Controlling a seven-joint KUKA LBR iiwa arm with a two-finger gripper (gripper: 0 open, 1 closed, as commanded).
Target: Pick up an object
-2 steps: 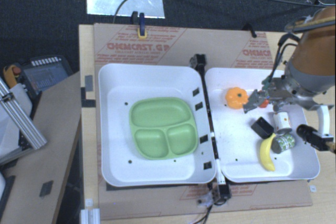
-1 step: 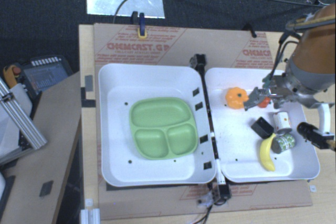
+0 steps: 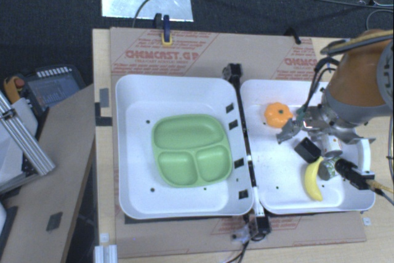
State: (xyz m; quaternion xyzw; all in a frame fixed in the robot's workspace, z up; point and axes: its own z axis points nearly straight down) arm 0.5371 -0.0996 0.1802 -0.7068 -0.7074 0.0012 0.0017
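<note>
- In the right-hand bin (image 3: pixel 271 197), the two loose things lie near each other: an orange fruit (image 3: pixel 277 114) up toward the divider between the bins (image 3: pixel 241 132), and a banana (image 3: pixel 313 179) lower down, toward the bin's front wall.
- Taking the orange fruit as landmark, the end effector (image 3: pixel 294 130) sits just to its lower right, close beside it and possibly touching its edge; the view is too coarse to settle that.
- Whether the end effector's grasping parts are apart or together I cannot tell; they are small, grey and tangled with the wrist hardware. Nothing can be seen clamped in them.
- The arm (image 3: pixel 363 80) leans over the bin to the right of the orange fruit, its orange band above the wrist. That low, slanted pose suggests a reach aimed at the fruit rather than the banana.
- The banana lies below and to the right of the orange fruit, partly under the wrist's black fittings, so it looks the harder target from here.
- A green divided plate (image 3: pixel 191 149) lies well to the left of the orange fruit, in the left bin (image 3: pixel 132 132), flat and bare, probably placed as a drop spot.
- Both bins rest on a cardboard sheet (image 3: pixel 184 52) that covers the counter behind the orange fruit.
- By my judgement the pick is not yet made: the fruit rests on the bin floor.
</note>
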